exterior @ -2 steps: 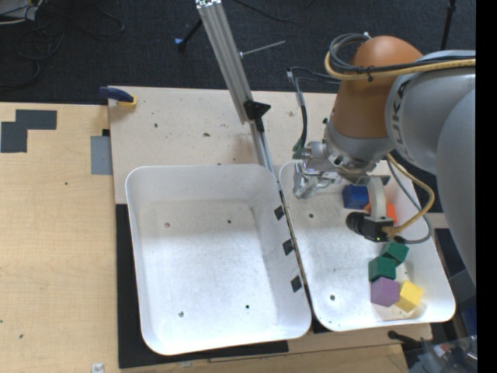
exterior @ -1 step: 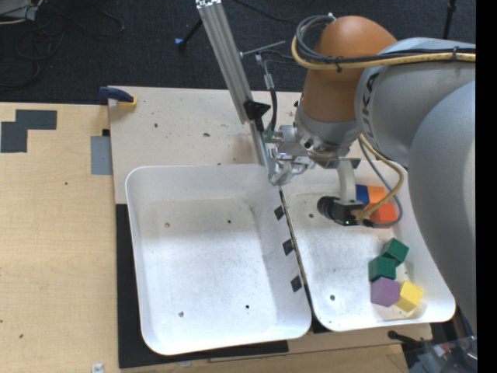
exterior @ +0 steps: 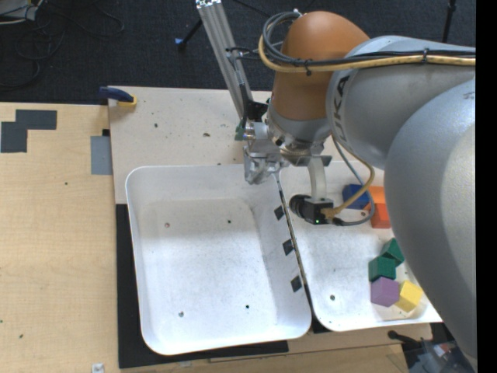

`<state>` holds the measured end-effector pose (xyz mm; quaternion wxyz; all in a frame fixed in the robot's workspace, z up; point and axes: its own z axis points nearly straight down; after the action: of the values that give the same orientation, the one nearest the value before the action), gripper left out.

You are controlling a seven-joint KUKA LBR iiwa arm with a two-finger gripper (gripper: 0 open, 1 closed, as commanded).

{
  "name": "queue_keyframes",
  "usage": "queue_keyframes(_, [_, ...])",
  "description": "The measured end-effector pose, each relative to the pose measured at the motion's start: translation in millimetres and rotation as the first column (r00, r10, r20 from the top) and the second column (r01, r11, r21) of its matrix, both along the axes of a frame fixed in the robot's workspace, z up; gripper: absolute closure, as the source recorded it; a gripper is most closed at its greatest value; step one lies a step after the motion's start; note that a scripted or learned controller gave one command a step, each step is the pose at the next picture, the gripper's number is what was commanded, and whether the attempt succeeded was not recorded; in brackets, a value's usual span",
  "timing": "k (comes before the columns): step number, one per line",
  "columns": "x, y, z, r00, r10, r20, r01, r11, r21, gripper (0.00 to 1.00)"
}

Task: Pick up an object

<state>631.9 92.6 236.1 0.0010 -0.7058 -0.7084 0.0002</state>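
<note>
View from above of a pale wooden tabletop [exterior: 178,130] with two shallow white bins side by side. A large grey robot arm [exterior: 419,130] enters from the right and fills much of that side. Its wrist joint is capped by an orange dome [exterior: 318,53]. Below the dome the wrist points steeply down and the gripper [exterior: 258,176] hangs at the far end of the seam between the two bins, just over the back rim of the left bin [exterior: 194,270]. The gripper is small, metallic and seen partly from behind, so it is not possible to tell whether the jaws are spread or pressed together. Nothing can be seen between them.

The objects to pick are all in the right bin [exterior: 342,270], well apart from the gripper. A blue block [exterior: 356,194] and an orange block [exterior: 378,208] sit near the bin's back, with the blue one partly behind a looping cable. Nearer the front lie a green block [exterior: 382,268], a purple block [exterior: 384,291] and a yellow block [exterior: 409,295], close together. The arm's wide grey link covers the bin's right side and cuts off the edges of the orange and green blocks.

A slanted aluminium post [exterior: 221,53] rises behind the gripper. A small blue and yellow clamp [exterior: 116,95] sits at the tabletop's far left corner.
</note>
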Motion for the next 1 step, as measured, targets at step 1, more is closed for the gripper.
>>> queue_keyframes(1, [1.5, 4.0, -13.4, 1.0, -0.002, -0.003, 0.002, 1.0, -0.002, 1.0])
